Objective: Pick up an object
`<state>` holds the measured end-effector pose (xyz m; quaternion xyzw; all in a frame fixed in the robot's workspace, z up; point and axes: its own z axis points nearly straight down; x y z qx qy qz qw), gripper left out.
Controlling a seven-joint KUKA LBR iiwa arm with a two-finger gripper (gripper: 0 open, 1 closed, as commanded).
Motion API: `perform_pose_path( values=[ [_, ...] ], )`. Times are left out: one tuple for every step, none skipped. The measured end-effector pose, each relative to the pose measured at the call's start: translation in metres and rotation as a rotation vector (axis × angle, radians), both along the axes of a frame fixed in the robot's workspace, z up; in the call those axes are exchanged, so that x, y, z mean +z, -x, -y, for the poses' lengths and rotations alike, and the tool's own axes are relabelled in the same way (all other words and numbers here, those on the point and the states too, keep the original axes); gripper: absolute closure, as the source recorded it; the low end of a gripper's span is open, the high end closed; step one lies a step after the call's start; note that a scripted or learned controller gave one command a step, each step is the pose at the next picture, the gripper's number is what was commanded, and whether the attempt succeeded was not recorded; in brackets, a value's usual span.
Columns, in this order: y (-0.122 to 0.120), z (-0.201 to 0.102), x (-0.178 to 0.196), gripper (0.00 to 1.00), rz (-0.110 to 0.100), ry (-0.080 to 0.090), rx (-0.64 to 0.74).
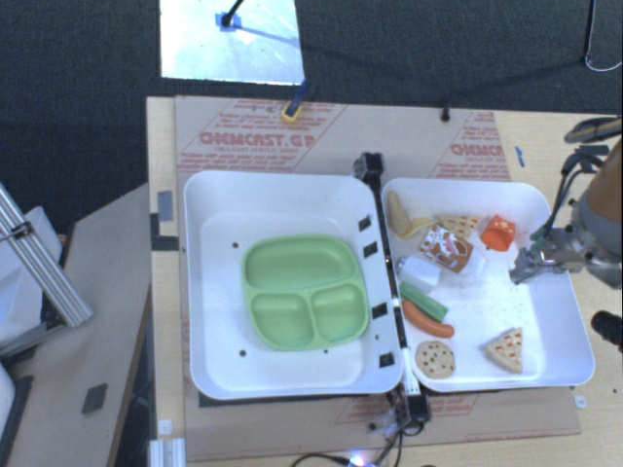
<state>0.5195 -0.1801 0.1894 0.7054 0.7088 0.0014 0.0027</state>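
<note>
Toy food scattered in right bin (569,358): pizza slice (506,349) near front, cookie (434,359) beside it, carrot (427,318), orange block (497,233), banana (403,217), small printed carton (447,248) (print unreadable). Tool (533,262) hovers over bin's right side, nothing visibly gripped; finger opening unclear. Left bin (214,212) holds green divided plate (300,290). Sheet (253,134) on surface reads "CHEMCAST".

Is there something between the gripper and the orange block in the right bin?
Nothing visible. The gripper is over the right bin's right side, and only bare white floor lies between it and the orange block.
</note>
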Motion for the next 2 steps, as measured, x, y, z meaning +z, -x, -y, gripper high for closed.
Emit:
perform_pose_path(
  values=[
    [-0.002,0.0,0.038,1.0,0.001,0.001,0.0],
    [0.006,-0.042,0.034,1.0,-0.004,-0.003,0.003]
  ],
)
